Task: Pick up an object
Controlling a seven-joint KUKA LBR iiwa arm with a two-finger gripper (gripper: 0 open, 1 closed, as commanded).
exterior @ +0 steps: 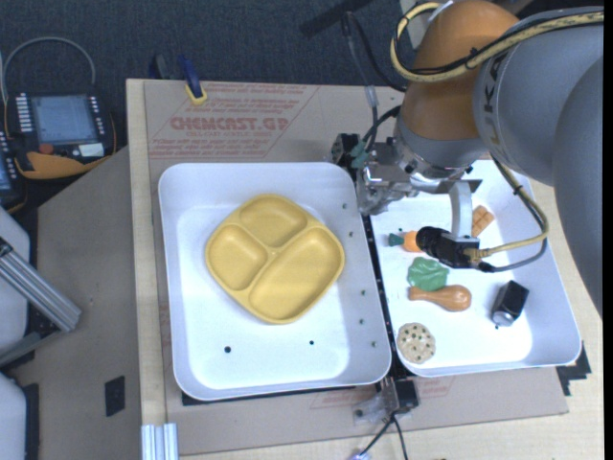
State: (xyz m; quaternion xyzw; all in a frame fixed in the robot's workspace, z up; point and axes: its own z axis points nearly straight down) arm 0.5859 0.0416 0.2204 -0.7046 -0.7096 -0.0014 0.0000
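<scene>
The cookie lies in the near left corner of the right bin. It is probably light and stiff, but too flat to grip well. The drumstick, mid-bin, is the better target: likely rigid, light and smooth, so grasp it across the thin shank. The gripper hangs over the bin's far left corner. The state of the jaws cannot be told. The arm bends down from the bin's far right.

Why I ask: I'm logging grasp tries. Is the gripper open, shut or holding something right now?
Gripper: open or shut cannot be told from this view.
</scene>
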